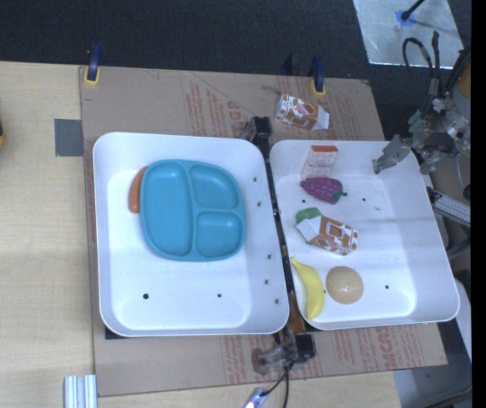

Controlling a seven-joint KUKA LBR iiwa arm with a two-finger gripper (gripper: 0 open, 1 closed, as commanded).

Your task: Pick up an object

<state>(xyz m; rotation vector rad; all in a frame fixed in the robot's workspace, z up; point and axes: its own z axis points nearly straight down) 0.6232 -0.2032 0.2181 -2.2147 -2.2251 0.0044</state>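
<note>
While gripper (393, 155) hovers—banana (310, 287) lies binned.

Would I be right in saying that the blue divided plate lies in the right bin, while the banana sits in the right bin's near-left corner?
Not quite: the camera view shows the blue divided plate in the left bin. The banana does sit in the right bin's near-left corner.

You look down at a slant from above the bench (31, 253), both bins (115, 228) in frame, arm (434, 138) entering right.
</note>
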